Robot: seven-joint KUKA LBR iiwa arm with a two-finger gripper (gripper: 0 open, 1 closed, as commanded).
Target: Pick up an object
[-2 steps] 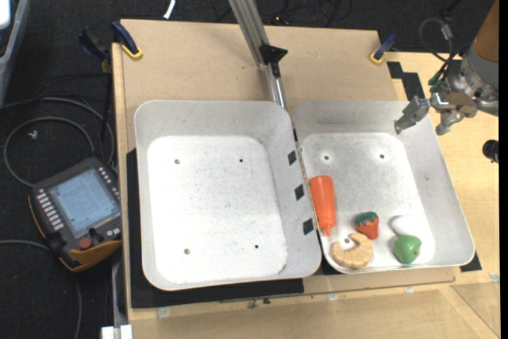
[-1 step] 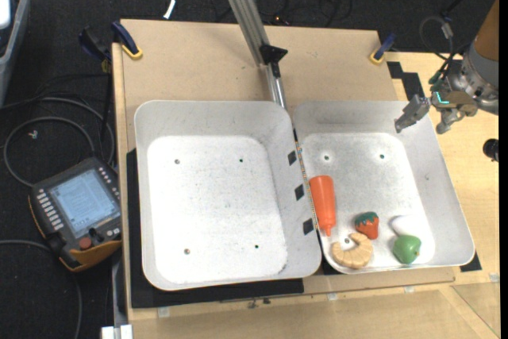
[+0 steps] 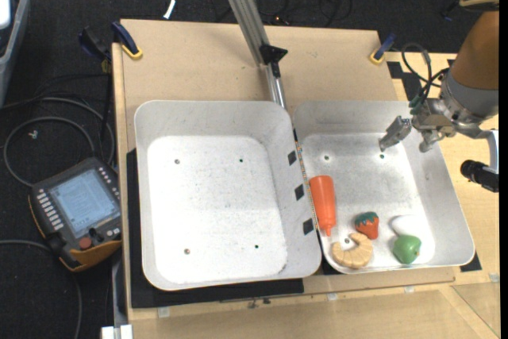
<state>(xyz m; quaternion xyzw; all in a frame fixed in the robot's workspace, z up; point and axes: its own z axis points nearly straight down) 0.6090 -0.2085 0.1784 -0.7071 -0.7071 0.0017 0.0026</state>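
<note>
Right now the gripper (image 3: 410, 135) hangs over the upper right part of the right bin (image 3: 349, 123), fingers spread apart w/ nothing between them. Arm (image 3: 476, 67) comes in from the right edge, orange band above the wrist.

Objects all sit in the right bin's lower part, well apart from the gripper. Orange carrot-shaped toy (image 3: 322, 202) lies lengthwise along the bin's left wall. Just below it, near the front rim, a tan round cookie-like piece (image 3: 352, 252). Red strawberry-like toy w/ green top (image 3: 367, 224) sits just beside and above that piece. Green pear-like toy (image 3: 406, 248) is farther right, near the front right corner.

Left bin (image 3: 214, 194) sits alongside, touching the right bin at the middle.
</note>
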